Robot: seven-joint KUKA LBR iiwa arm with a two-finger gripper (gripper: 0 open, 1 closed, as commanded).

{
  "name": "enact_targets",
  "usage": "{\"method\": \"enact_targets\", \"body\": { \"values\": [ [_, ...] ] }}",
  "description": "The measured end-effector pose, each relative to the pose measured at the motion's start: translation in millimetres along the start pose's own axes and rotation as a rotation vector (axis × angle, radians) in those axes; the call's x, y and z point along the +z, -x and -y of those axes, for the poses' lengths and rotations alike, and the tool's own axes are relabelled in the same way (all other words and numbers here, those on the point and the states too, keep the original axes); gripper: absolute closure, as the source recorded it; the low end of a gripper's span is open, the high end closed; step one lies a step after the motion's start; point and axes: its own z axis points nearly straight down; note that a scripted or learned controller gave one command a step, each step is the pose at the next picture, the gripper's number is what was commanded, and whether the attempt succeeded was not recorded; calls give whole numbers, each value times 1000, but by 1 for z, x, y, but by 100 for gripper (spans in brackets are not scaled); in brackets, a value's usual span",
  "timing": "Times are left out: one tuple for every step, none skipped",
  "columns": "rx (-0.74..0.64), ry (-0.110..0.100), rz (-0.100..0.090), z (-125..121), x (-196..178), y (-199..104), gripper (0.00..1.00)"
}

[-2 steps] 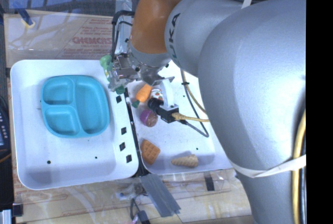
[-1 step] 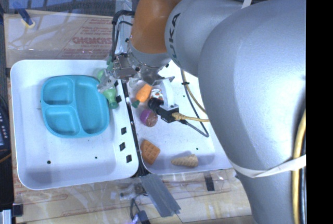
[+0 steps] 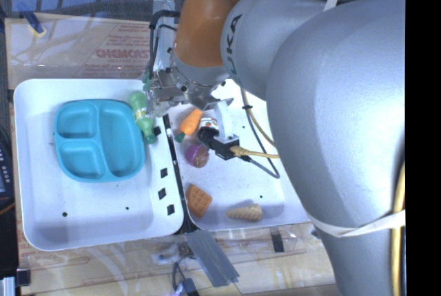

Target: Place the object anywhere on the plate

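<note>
Robotics lab: KUKA arm (image 3: 324, 81) over white bins (image 3: 41, 219).

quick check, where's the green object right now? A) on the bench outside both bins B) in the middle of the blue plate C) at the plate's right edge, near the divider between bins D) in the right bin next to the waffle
C: the green object sits just off the right edge of the blue plate, in the left bin by the divider, below the arm's wrist.

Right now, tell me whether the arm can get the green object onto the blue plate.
Probably yes. The green object hangs at the gripper, just past the blue plate's right rim, and nothing stands between them. Whether it is firmly held, I cannot tell.
</note>
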Motion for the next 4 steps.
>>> {"method": "enact_targets", "body": {
  "values": [
    [451,0,-1,-5,39,-41,100],
    [80,3,0,43,9,-79,100],
    [80,3,1,43,9,-78,0],
    [76,0,0,43,-1,-79,100]
  ]
}}
